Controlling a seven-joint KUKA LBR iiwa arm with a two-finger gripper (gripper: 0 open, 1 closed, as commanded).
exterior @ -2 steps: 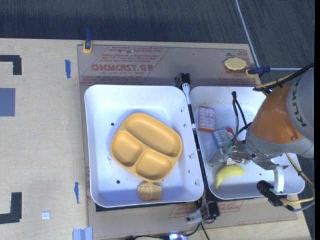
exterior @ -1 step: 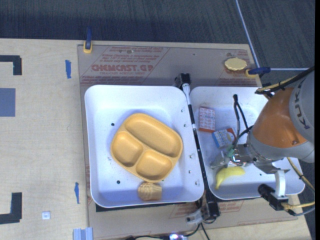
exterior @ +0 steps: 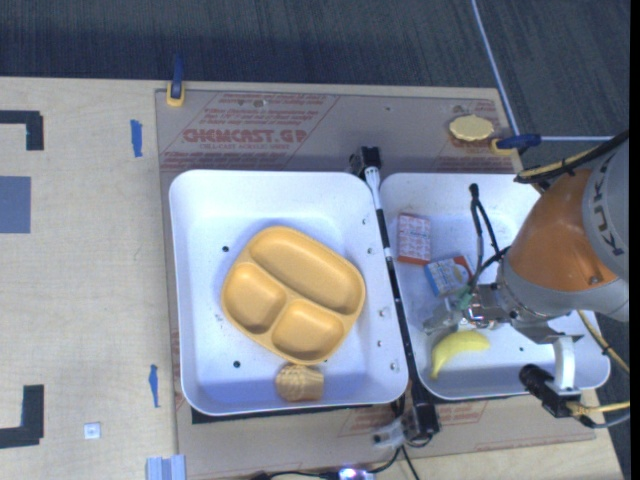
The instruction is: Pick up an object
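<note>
Wooden boards make up the surface (exterior: 80, 298), and dark carpet (exterior: 300, 18) lies past it at 12 o'clock. Two white bins sit side by side on a brown cardboard sheet (exterior: 300, 118).

I cannot tell if the jaws (exterior: 470, 313) are apart or together, because the wrist covers them. They hang low inside the right bin (exterior: 500, 383), near its middle. A yellow banana (exterior: 458, 350) lies just below them, at 6 o'clock from the jaws, close to the near wall of that bin. I cannot tell if the jaws touch it. At 11 o'clock from the jaws there is a small packet with blue and red on it (exterior: 445, 271). A bit farther the same way lies a flat red and white packet (exterior: 414, 236). The grey arm with its orange band (exterior: 560, 243) comes in from 3 o'clock and hides much of the right bin.

The left bin (exterior: 195, 268) holds a big yellow tray with three dips (exterior: 292, 291), lying tilted in the middle. At 6 o'clock from the tray, a small tan woven thing (exterior: 300, 381) leans on the near wall. Up at 12 o'clock from the right bin, a round tan disc (exterior: 471, 128) sits on the cardboard sheet next to a blue clamp (exterior: 515, 142).
</note>
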